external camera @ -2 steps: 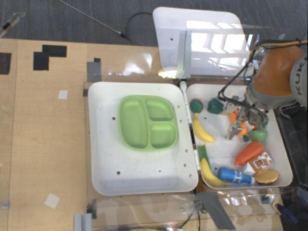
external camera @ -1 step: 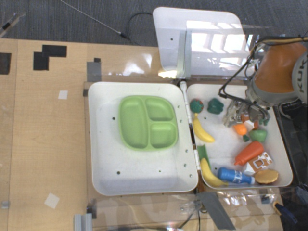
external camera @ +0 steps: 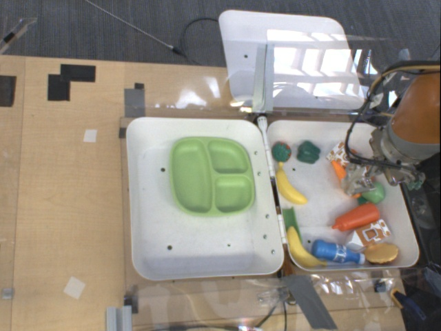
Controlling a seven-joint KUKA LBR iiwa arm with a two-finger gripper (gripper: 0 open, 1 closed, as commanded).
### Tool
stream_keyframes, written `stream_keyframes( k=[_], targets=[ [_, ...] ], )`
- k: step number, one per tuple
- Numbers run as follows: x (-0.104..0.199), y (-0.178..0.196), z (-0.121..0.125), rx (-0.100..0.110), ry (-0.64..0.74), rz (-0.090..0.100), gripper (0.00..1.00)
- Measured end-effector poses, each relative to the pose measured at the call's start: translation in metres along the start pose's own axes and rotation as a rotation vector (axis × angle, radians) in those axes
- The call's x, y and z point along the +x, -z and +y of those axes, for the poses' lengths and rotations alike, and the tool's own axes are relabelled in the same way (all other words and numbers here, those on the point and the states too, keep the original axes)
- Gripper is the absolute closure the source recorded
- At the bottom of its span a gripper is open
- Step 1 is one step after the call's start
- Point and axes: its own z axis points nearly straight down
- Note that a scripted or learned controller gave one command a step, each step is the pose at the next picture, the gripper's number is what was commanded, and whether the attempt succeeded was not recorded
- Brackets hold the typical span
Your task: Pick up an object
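Note:
The right bin [external camera: 317,205] holds several toy foods. Two yellow bananas [external camera: 290,188] [external camera: 301,248] lie along its left side, with a green ball [external camera: 280,151] and a dark green piece [external camera: 308,152] near the back. A blue bottle [external camera: 337,252], a brown bun [external camera: 381,254], an orange carrot [external camera: 357,217] and a white and orange packet [external camera: 374,233] lie at the front right. My gripper [external camera: 361,182] hangs low over the right side of this bin, between a small orange piece [external camera: 337,166] and a green piece [external camera: 373,196]. The wrist hides what is under it.
In the left bin [external camera: 148,212] lies a green divided plate [external camera: 211,174]. A white lid or panel [external camera: 289,54] stands behind the bins. The arm's orange band [external camera: 419,112] and cables [external camera: 365,109] hang over the right bin's back right corner. Wooden bench [external camera: 62,185] lies to the left.

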Motion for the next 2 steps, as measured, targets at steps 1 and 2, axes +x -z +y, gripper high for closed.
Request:
stream_keyframes(
  k=[1, 2],
  targets=[
    [-0.044, -0.022, 0.066, -0.002, -0.572, -0.006, 1.00],
    [-0.042, -0.021, 0.116, 0.000, -0.576, -0.010, 1.00]
  ],
)
